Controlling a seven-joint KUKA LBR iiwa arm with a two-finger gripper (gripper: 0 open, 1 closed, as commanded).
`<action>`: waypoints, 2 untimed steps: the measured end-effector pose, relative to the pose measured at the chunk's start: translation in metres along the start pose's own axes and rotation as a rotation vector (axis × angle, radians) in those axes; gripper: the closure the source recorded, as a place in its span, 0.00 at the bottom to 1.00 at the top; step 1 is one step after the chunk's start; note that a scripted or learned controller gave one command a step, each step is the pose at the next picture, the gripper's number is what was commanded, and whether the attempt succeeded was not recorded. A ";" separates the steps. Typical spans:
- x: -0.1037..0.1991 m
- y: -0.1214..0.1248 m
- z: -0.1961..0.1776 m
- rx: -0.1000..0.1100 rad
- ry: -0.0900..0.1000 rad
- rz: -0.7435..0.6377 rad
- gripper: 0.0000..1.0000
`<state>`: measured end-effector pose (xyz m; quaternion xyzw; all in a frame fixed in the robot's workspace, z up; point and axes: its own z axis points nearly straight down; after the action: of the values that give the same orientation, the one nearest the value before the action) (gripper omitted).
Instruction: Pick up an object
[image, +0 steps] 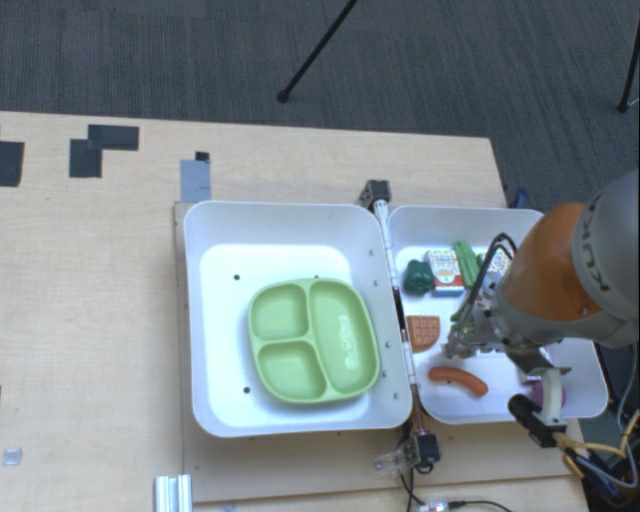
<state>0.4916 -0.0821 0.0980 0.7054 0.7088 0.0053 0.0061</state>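
claw (462, 345) | low in right bin (590, 395) | above sausage (458, 379)

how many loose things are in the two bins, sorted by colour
Green: 3, the divided plate, a dark green piece, a long green piece
Orange-brown: 2, the waffle-like square, the sausage
Multicoloured: 1, a small printed packet
Total: 6 visible; the arm may hide more.

We see a pale green divided plate (314, 341) of smooth, slightly glossy plastic in a glossy white plastic bin (205, 300). The bench (90, 320) looks like matt light wood.
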 end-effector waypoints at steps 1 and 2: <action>0.000 0.000 0.000 0.000 0.000 0.000 0.00; 0.001 0.002 -0.010 -0.003 0.000 -0.002 1.00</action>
<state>0.4930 -0.0814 0.1084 0.7045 0.7096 0.0066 0.0072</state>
